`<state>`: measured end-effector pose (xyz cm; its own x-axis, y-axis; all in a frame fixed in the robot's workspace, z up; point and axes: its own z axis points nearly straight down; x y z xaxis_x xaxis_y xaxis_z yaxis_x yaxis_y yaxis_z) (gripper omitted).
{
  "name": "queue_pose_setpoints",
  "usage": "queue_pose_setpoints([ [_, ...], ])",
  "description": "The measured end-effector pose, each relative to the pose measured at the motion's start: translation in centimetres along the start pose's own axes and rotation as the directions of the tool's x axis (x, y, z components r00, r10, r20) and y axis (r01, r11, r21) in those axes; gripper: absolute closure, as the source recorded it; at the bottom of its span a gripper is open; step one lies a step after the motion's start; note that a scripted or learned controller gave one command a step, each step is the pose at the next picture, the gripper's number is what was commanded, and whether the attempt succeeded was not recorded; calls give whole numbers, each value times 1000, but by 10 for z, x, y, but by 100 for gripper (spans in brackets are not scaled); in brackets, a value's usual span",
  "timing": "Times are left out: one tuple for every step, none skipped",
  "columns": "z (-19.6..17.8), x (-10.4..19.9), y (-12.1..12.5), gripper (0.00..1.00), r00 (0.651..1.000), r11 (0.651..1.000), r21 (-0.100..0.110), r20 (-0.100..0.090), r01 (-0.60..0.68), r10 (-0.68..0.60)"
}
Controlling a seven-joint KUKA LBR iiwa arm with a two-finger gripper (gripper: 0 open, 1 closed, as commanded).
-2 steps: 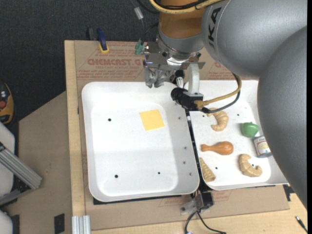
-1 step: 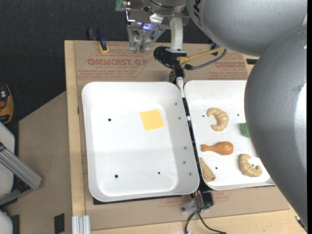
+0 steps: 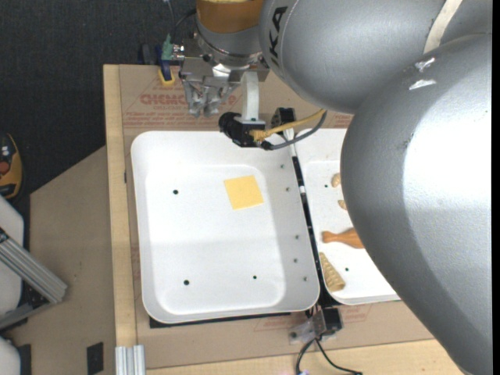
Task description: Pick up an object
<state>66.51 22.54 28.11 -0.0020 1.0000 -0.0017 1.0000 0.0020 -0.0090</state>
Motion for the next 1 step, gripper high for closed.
queue_pose_setpoints([
  [2, -1, -38, 100, 1000, 1000, -4, -1, -2, 2],
])
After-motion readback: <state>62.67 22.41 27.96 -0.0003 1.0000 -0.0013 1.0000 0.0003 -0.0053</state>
